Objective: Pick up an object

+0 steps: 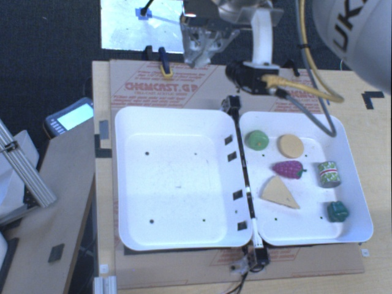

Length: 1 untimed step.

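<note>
The right bin (352, 188) holds several small objects. A green round piece (257, 140) lies at its back left, with a tan round biscuit (291, 146) beside it. A purple grape bunch (288, 169) sits in the middle, and a yellow cheese wedge (280, 193) lies in front of it. A small green-labelled can (329, 174) and a dark green piece (337, 211) stand at the right side. My gripper (199, 48) hangs high above the back edge of the bench, behind the left bin, far from all the objects, with nothing seen in it.
The left bin (125, 164) sits beside the right one, joined by a black-clipped seam (239, 170). Yellow and grey cables (306, 90) trail over the back of the right bin. A phone-like device (70, 118) and a metal rail (24, 170) lie at the left.
</note>
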Each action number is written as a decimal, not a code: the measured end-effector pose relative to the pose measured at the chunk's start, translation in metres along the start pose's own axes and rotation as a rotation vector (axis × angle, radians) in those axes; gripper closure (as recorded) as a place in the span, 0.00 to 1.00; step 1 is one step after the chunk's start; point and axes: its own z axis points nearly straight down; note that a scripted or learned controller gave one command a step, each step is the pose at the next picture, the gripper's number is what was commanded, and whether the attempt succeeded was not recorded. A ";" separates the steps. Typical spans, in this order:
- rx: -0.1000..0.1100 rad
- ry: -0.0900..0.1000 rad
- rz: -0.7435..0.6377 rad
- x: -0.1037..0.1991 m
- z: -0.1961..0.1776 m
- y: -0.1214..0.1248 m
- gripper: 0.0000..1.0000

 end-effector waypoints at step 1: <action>0.007 -0.002 0.002 -0.042 0.002 -0.055 1.00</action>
